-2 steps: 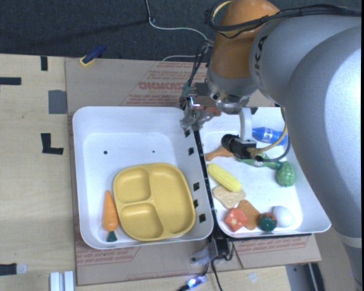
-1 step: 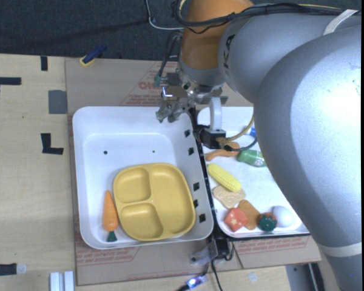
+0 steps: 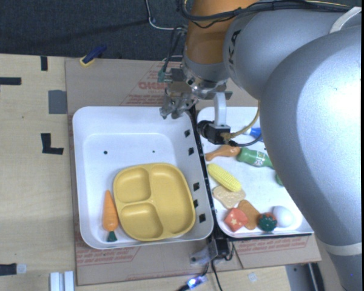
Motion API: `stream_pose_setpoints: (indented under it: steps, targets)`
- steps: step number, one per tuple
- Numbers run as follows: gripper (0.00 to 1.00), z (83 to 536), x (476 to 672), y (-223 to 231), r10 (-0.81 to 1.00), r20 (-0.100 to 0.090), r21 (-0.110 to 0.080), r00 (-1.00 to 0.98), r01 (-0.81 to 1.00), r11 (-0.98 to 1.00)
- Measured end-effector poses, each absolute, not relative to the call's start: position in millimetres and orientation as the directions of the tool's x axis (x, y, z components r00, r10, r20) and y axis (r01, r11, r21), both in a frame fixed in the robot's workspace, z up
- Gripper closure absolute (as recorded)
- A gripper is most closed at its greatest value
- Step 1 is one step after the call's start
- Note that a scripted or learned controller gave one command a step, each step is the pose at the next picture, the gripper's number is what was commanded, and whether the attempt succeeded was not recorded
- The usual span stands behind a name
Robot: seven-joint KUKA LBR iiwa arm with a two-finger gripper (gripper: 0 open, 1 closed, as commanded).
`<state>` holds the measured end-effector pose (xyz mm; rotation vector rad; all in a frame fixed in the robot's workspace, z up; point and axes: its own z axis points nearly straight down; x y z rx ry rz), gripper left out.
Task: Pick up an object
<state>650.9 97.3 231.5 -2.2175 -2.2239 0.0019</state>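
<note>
The grey arm with its orange band reaches in over the right-hand shallow white bin (image 3: 291, 228), and its gripper (image 3: 177, 105) hangs above the far edge of the bench, over the wall where the two bins meet; whether it is spread or pressed together cannot be told, and nothing shows between it. That high, central hover looks like a pose for choosing a target, not a grasp. The candidates lie mostly in the right bin: a yellow plastic corn cob (image 3: 224, 177), a tan toast-shaped piece (image 3: 229, 196), a red cube-like toy (image 3: 236, 219), a dark green round toy (image 3: 267, 222), a white egg-shaped toy (image 3: 283, 215) and a green bottle-like toy (image 3: 253, 157) near the arm. The left-hand white bin (image 3: 88, 138) holds a yellow divided plastic plate (image 3: 153, 199) with an orange toy carrot (image 3: 109, 214) just beside it, toward the near left corner. The loose, well-spaced pieces seem easier to pinch than the flat plate.
</note>
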Motion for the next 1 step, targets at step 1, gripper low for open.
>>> stream_pose_setpoints:
  steps: [1]
  targets:
    - [1.00,213.6,651.6,85.4,1.000,-0.002,-0.004,0.000,1.000,0.000]
